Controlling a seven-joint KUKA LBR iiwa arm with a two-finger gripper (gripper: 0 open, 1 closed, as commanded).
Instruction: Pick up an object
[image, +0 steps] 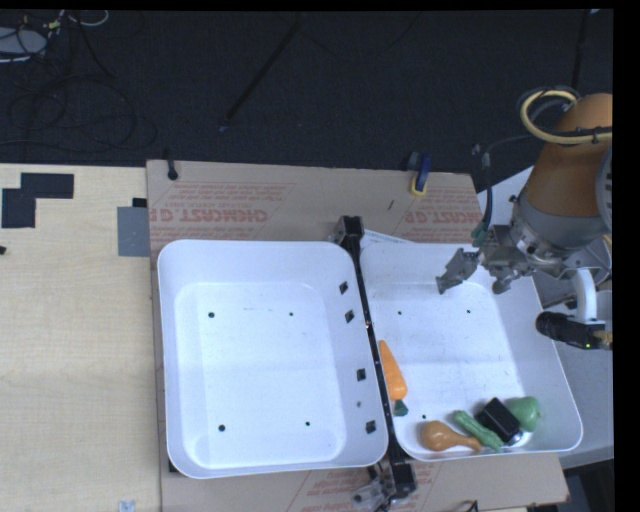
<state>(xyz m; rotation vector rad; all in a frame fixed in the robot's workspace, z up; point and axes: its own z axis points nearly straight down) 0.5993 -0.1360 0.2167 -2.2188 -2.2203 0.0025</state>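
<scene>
Single fixed overhead camera, slanted down over both bins (175, 300)

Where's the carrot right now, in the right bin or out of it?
In. The carrot lies flat inside the right bin, against its left wall beside the divider, apart from the gripper.

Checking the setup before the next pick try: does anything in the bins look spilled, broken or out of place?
Nothing stands out. The carrot lies along the right bin's left wall; the orange gourd, green toy and black block sit bunched in its near corner. The pincer hangs over the bin's far side.
</scene>
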